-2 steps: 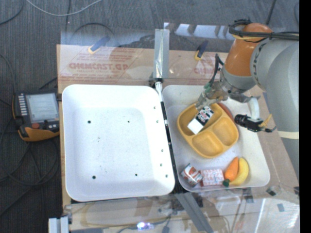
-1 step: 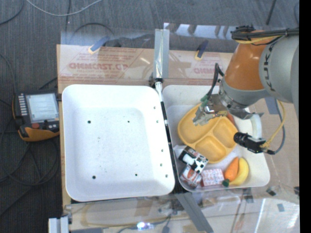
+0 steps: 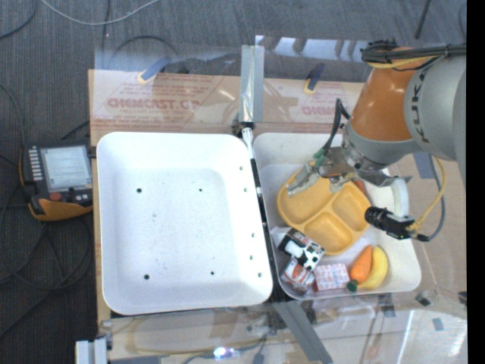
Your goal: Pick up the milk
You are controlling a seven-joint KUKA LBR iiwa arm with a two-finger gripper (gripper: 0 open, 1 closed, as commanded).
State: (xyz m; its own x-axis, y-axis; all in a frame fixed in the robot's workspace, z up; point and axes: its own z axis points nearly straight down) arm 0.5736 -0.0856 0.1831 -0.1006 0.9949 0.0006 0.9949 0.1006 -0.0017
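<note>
The milk (image 3: 305,249) is a small white carton with black patches. It lies tilted near the front left of the right bin (image 3: 406,277), just below the edge of a yellow divided plate (image 3: 333,217). My gripper (image 3: 318,176) hangs over the plate's far left part, up and slightly right of the milk and apart from it. Its fingers are spread, and nothing is between them.
An orange carrot (image 3: 362,265) and a yellow banana (image 3: 378,268) lie at the right bin's front right. A red-and-white packet (image 3: 330,277) and a dark red item (image 3: 296,273) crowd the milk's near side. The left bin (image 3: 182,218) adjoins on the left.
</note>
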